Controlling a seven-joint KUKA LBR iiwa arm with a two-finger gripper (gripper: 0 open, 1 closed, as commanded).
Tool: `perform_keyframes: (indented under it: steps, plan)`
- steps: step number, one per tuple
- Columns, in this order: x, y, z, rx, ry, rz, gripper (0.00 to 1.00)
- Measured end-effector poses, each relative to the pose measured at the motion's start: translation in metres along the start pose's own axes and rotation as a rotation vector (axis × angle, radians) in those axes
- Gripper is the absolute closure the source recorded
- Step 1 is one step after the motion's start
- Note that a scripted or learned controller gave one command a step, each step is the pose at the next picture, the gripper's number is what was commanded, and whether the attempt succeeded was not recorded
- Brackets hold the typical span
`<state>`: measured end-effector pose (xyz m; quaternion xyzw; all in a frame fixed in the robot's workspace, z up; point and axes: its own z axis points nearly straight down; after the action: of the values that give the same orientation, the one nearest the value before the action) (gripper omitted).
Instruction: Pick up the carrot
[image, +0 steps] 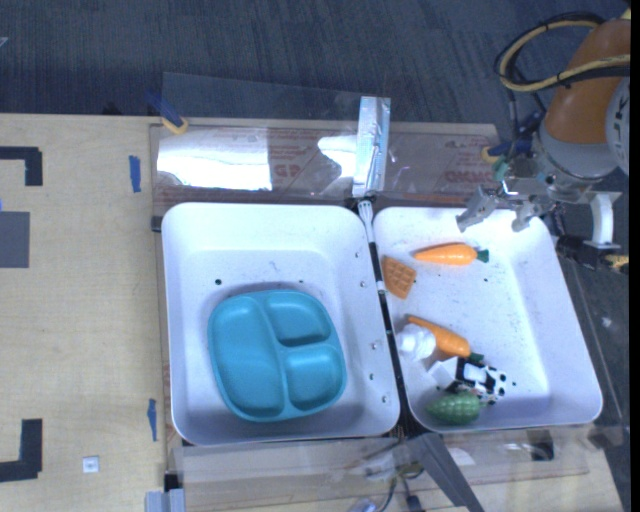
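A carrot (446, 255) with a green stem end lies on its side near the back of the right bin (540, 310). A second, longer carrot (441, 336) lies slanted in the middle of that bin, touching a white toy. My gripper (497, 215) hangs over the bin's back right corner, just up and right of the first carrot. Its fingers are spread open and hold nothing. The orange-banded arm (585, 105) rises behind it at the top right.
An orange waffle-like piece (398, 276) leans at the right bin's left wall. A white toy (414, 345), a black-and-white cow (482, 378) and a green lumpy item (455, 408) crowd its front. A blue divided plate (277, 352) lies in the left bin (200, 250).
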<state>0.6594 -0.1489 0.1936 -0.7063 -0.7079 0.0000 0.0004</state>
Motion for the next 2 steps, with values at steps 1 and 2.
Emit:
perform_keyframes:
  steps: [1,2]
  plan:
    - [0.021,0.009,0.106,-0.006,-0.002,-0.17,0.0]
    - [0.022,0.011,0.095,-0.01,-0.003,-0.172,1.0]
